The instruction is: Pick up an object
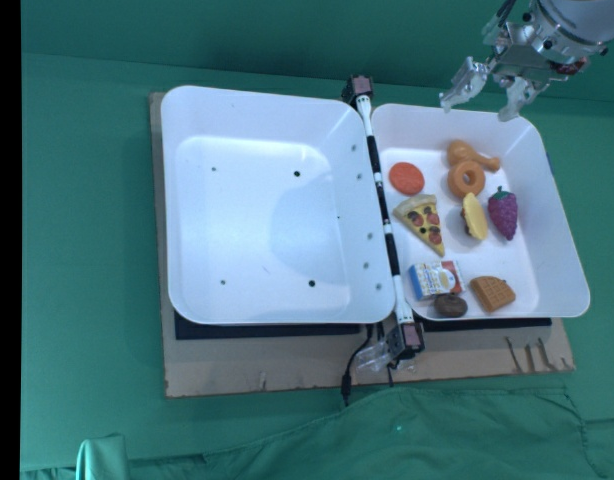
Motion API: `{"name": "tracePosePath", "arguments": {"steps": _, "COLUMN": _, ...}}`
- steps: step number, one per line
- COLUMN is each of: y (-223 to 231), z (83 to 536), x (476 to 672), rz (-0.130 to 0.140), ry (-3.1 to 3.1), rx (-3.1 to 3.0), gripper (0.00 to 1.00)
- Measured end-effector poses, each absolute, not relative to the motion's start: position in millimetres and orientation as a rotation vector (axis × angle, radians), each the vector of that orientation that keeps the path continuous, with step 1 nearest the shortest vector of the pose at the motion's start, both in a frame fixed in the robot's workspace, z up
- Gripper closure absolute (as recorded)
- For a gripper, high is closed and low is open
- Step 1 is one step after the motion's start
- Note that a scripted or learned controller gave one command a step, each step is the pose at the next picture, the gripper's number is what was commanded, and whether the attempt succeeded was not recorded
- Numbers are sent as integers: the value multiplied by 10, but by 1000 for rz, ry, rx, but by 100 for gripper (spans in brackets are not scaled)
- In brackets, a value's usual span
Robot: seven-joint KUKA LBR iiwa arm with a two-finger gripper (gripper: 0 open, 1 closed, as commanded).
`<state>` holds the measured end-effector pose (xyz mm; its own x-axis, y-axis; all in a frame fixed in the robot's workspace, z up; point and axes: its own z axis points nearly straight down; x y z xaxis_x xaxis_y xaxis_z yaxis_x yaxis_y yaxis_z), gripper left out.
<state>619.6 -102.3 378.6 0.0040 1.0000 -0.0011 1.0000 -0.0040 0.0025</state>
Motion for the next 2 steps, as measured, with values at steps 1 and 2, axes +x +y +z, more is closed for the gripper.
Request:
{"name": "tracePosePath", "arguments": {"steps": 1, "y": -1023, "z": 3786, "x": 6196, "rz": 2, "ry": 2215, "rx": 2224, "gripper": 0}}
{"name": "tracePosePath", "arguments": {"steps": 2, "y": -1068, "z": 3346, "x": 6278, "rz": -4, "ry": 2217, "rx": 2226, "gripper": 0}}
